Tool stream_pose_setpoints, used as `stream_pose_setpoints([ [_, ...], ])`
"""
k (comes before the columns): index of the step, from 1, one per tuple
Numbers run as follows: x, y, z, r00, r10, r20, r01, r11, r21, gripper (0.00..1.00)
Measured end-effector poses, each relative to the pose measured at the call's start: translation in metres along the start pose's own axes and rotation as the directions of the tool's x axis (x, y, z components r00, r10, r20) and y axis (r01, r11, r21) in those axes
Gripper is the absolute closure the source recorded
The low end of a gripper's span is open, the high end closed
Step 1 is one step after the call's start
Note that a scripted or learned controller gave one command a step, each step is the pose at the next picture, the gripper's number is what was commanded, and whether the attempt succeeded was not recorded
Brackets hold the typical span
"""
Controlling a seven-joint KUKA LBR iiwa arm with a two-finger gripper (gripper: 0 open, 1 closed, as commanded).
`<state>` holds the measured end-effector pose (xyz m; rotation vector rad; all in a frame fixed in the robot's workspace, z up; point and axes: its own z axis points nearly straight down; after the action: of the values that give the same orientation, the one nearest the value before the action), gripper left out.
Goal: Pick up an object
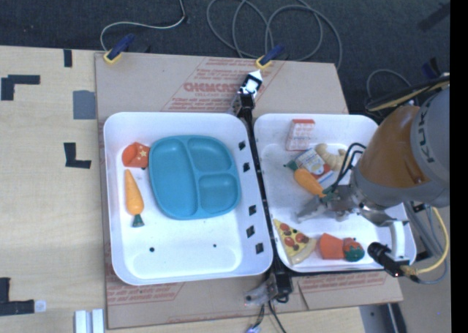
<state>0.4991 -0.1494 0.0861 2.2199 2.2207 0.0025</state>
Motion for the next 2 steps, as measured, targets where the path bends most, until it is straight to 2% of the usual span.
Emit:
stream_pose_setpoints([
  [1,0.0517,0.0864,0.0003,1.000,-0.003,0.000,0.003,1.000,-0.003,0.00],
  [2,0.0503,0.0861,-0.0094,1.000,-0.002,0.002,0.002,1.000,-0.002,1.00],
])
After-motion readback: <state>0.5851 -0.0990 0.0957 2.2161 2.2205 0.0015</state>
